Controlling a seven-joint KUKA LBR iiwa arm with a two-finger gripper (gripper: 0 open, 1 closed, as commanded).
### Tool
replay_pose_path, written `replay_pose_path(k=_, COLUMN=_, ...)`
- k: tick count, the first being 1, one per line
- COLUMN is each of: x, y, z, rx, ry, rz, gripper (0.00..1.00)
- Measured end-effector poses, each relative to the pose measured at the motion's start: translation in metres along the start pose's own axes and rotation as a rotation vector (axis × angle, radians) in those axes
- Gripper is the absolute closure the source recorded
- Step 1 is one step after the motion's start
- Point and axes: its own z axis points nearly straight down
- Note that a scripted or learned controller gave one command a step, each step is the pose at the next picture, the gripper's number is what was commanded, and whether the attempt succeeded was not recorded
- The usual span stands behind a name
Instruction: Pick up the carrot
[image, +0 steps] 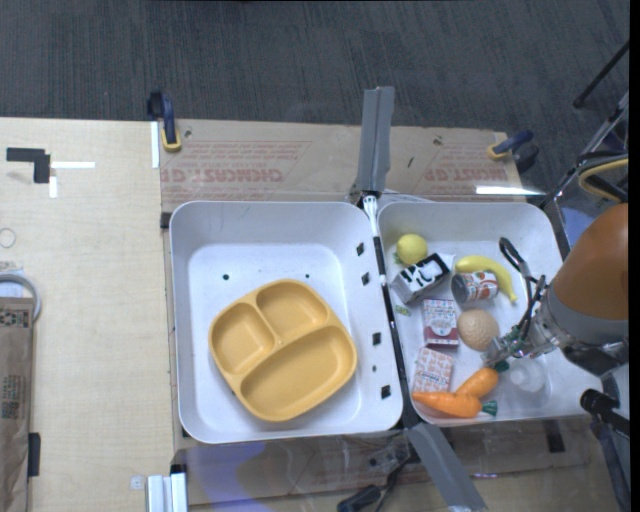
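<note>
Camera view: gripper (512, 348) fingers unclear

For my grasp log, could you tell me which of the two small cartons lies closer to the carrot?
The lower carton, lying right above the carrot at the right bin's front; the other carton sits farther back, beside the egg.

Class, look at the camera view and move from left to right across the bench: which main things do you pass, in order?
Yellow divided plate in the left bin → lemon → small red carton → brown egg-shaped ball → gripper on the grey and orange arm.
</note>
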Motion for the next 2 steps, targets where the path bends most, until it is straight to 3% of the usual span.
replay_pose_path(k=1, x=0.0473, y=0.0135, z=0.0004, rx=0.001, ry=0.0, rz=0.134, gripper=1.0)
replay_pose_path(k=2, x=0.0464, y=0.0133, z=0.0002, rx=0.0, ry=-0.002, rz=0.135, gripper=0.0)
